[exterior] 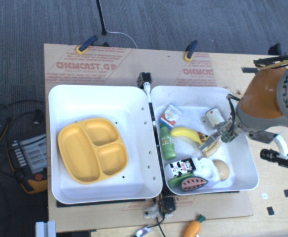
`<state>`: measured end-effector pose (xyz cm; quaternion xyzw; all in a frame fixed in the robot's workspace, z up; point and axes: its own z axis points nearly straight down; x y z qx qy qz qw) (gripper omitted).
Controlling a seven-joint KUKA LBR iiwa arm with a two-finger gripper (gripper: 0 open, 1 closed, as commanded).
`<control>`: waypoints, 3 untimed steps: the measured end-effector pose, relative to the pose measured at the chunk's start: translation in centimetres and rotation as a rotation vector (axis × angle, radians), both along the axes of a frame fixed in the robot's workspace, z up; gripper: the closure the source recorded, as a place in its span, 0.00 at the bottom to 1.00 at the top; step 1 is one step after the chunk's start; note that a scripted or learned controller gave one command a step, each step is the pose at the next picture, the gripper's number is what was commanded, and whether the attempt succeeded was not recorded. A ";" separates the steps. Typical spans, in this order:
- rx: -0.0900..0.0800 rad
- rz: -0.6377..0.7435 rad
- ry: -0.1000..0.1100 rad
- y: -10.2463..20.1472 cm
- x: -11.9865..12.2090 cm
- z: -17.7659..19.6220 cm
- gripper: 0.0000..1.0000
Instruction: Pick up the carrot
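The carrot (193, 228) lay on the counter (109, 218), outside both bins, near the front edge and just in front of the right bin (250, 174); its long axis ran at a slant, the green top pointing up and to the right in the view and the orange body running down and to the left; it was well apart from the gripper (214, 141). The gripper hung inside the right bin, reaching in from the right under the arm's orange band (262, 95); its fingers pointed down and to the left beside the banana (186, 134); whether they were spread or pressed together could not be told. The same bin held a green bottle (166, 143), a small carton (171, 114), a watermelon slice (193, 183), a black-and-white pack (182, 167) and a tan bread roll (222, 169). The left bin (75, 95) carried a yellow divided tray (91, 148).
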<state>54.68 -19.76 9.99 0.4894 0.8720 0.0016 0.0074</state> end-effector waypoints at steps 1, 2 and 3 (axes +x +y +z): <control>0.004 0.023 0.013 4.8 -0.5 2.7 1.00; -0.002 0.272 0.010 -2.7 5.9 25.1 1.00; 0.003 0.143 0.015 5.5 2.7 14.5 1.00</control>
